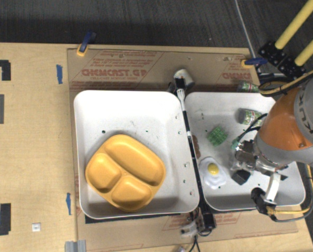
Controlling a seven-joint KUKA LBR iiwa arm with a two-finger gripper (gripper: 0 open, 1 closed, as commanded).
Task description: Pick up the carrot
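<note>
Carrot: hidden from you. Nothing in either bin reads clearly as a carrot. Best guess is it lies under the arm, lower right of frame.
Gripper (243, 169): low over the right bin (225, 199), centre-right of frame, just beside the fried-egg toy. Open/closed state: can't tell, the wrist blocks your look. Nothing can be called held.
Arm (285, 127): comes in from the right edge. Its orange band sits over the bin's right half, so that's the part you can't check.
Why it's there: prob. parked over the spot the program picked as the grasp pt, which fits the carrot being underneath. Judgement only.
Fried-egg toy (213, 172): flat on the bin floor, near the divider between the bins.
Green leafy piece (217, 136): above the egg in frame, apart from the gripper.
Can-like item (248, 115): upper part of right bin, at the arm's edge, partly covered.
Left bin (85, 140): holds a yellow divided plate (126, 171), lower centre, well apart from the action.
Stage: approach or grasp try. Lift not confirmed.
Risk: egg is close, so you could see it nudged or grabbed instead.
Next: wait for the wrist to rise, then check what comes up w/ it.
</note>
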